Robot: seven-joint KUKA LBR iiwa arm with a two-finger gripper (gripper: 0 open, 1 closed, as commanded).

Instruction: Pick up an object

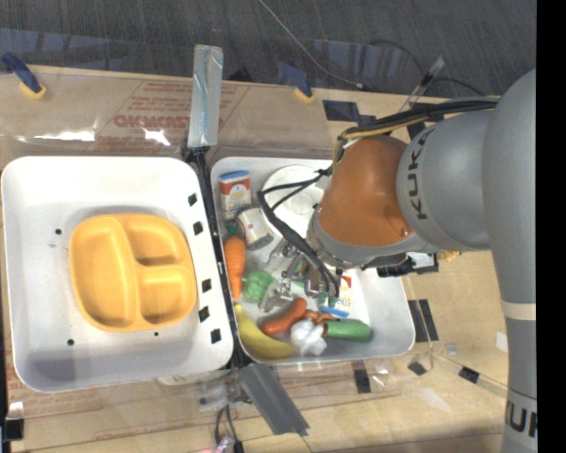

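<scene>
The right bin (pixel 392 321) holds a jumble of toy food. An orange carrot (pixel 235 264) lies along its left side, with a yellow banana (pixel 260 342) at the front left corner. A red sausage (pixel 285 318), a green cucumber (pixel 350 329) and a white lump (pixel 307 338) lie near the front. A small carton with a red label (pixel 235 192) stands at the back left. My gripper (pixel 300 276) reaches down into the middle of this pile, just above the red sausage and a green item (pixel 257 285). The orange wrist band (pixel 366 196) covers the bin's back right.
The left bin (pixel 28 253) holds a yellow divided tray (pixel 134 272). A dark divider with clips runs between the two bins (pixel 208 253). Cables loop from the wrist over the right bin's back. The arm's grey body fills the right side.
</scene>
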